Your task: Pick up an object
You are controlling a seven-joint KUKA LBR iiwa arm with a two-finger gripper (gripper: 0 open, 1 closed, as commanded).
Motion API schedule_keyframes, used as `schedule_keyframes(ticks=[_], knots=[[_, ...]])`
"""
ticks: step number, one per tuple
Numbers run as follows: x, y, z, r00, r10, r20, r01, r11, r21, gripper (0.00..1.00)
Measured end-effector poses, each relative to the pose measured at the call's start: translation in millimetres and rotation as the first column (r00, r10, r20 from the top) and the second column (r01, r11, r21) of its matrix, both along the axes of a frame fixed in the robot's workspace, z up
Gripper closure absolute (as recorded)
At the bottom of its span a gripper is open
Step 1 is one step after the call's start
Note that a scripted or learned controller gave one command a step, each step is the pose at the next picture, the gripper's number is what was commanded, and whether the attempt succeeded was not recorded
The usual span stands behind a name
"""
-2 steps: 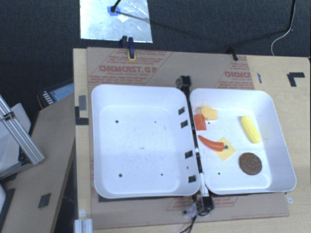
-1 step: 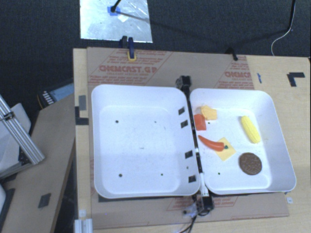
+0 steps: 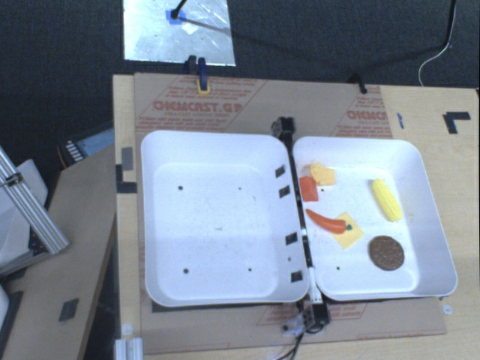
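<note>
I pick corn (image 3: 386, 199) in right bin (image 3: 431, 201): far-right of pepper (image 3: 328, 220), apart from patty (image 3: 386, 253). Looks light, stiff, ridged plastic; rounded, may roll. I'd pinch across middle. Cheese (image 3: 348, 233) too flat.

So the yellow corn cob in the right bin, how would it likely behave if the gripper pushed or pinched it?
The corn cob looks rounded and elongated, so a sideways push would probably roll it. It lies apart from the other toys on the right bin floor, so nothing nearby would stop it. It looks like moulded plastic, likely light and stiff; its smooth curved sides might slip from a pinch.
</note>
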State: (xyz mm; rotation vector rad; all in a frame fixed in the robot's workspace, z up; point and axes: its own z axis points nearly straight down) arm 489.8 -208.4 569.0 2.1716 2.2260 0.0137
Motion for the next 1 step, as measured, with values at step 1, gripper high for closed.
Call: schedule_keyframes(ticks=[1], knots=[[0.4, -0.4, 11.7, 1.0, 0.003, 0.005, -0.003, 1.0, -0.002, 1.0]])
